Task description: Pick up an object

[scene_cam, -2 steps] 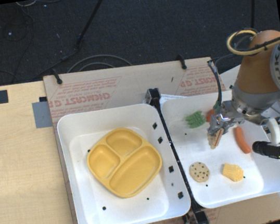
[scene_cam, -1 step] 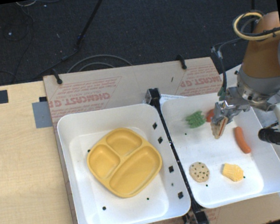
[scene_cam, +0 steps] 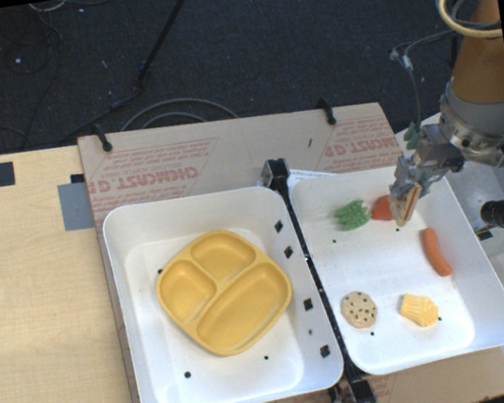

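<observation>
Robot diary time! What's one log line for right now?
pincer over right bin | beside red piece | green toy near | yellow tray left bin

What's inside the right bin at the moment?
The right bin holds a green piece, an orange-red piece partly covered by the gripper, an orange sausage shape, a cookie and a yellow chunk.

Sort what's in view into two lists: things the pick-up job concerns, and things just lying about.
Job in hand:
- pincer, low in the right bin
- red-orange piece beside it
- green toy
- orange sausage-shaped toy
- cookie
- yellow chunk

Lying about:
- yellow divided plate in the left bin
- cardboard sheet
</observation>
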`<state>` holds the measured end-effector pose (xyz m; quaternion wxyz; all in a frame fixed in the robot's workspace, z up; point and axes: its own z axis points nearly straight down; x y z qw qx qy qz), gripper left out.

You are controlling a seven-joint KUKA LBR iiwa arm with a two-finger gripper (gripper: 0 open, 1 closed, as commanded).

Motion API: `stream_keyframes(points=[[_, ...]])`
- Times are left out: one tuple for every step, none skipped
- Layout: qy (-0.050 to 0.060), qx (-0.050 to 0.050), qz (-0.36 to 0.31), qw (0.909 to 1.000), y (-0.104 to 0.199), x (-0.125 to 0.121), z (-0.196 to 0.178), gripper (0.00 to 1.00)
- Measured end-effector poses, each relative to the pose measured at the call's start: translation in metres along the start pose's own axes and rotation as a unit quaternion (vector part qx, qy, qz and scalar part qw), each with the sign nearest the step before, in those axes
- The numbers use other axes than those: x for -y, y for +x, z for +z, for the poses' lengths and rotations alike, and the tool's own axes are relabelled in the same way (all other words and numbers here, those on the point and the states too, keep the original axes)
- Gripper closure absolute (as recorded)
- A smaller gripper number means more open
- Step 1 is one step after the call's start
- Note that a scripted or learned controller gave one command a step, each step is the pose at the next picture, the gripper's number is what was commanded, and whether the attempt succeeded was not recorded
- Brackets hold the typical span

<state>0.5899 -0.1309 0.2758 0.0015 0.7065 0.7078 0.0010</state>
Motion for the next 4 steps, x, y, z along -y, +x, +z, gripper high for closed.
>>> stream_keyframes(points=[[0.004, -0.001, -0.001, 1.0, 0.05, -0.006, 0.011, 1.0], [0.004, -0.001, -0.001, 1.0, 0.102, -0.002, 0.008, 1.0], [0.005, -0.001, -0.001, 1.0, 0.157, 0.004, 0.027, 1.0], [0.004, -0.001, -0.002, 1.0, 0.214, 0.004, 0.026, 1.0]])
